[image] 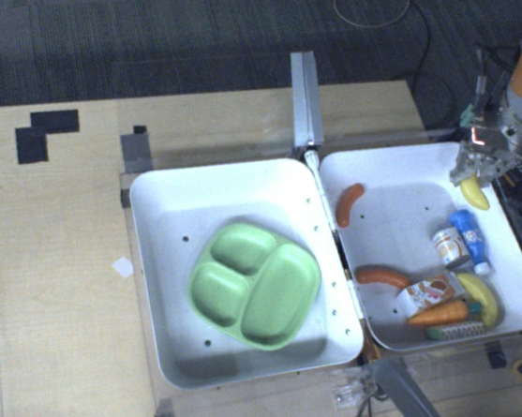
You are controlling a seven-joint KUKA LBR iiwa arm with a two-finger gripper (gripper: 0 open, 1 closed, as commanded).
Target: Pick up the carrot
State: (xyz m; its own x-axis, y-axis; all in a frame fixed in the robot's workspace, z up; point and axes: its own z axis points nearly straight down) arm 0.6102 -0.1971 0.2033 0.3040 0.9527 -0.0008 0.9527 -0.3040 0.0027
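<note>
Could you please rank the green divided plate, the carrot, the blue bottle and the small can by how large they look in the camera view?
1. green divided plate
2. carrot
3. blue bottle
4. small can

No legible text on the carton (429, 294) or can (450, 247).

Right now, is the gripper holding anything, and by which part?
Cannot be told. The gripper sits at a small banana by the right bin's far edge; the carrot lies untouched.

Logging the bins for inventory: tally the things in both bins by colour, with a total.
Green: 1, divided plate
Orange or red: 3, carrot, two sausages
Yellow: 2, bananas
Blue: 1, bottle
Mixed print: 2, can, packet
Total: 9
</note>
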